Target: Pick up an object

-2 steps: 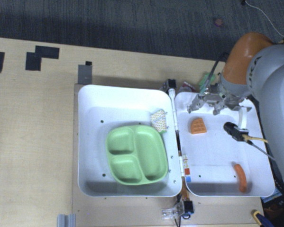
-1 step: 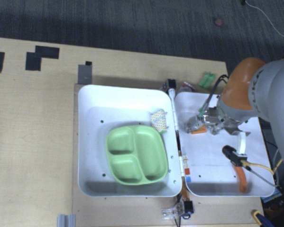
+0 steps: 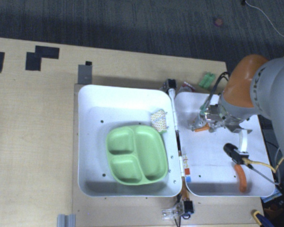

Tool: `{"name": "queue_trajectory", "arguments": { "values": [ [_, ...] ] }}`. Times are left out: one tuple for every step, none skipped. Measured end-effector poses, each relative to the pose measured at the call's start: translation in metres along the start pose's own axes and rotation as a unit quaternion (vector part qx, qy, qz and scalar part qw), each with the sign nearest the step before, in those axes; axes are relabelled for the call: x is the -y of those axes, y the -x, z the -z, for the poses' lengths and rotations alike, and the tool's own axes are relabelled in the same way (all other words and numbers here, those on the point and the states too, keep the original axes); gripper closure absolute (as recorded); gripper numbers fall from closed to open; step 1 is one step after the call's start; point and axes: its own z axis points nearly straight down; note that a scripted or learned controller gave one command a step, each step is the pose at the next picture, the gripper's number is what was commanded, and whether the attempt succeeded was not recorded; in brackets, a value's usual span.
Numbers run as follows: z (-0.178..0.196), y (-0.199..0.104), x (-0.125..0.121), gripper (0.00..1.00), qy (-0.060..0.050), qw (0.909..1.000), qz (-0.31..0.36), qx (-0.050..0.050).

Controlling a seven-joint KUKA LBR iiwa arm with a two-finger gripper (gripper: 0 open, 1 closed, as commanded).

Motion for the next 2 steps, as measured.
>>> {"name": "queue_trajectory", "arguments": {
  "values": [
    [0.096,-0.081,-0.02,1.0,-0.003,1.0,0.001,-0.001],
    [0.087,-0.129,-0.06,1.0,-0.004,1.0,0.002,-0.001]
  ]
}}
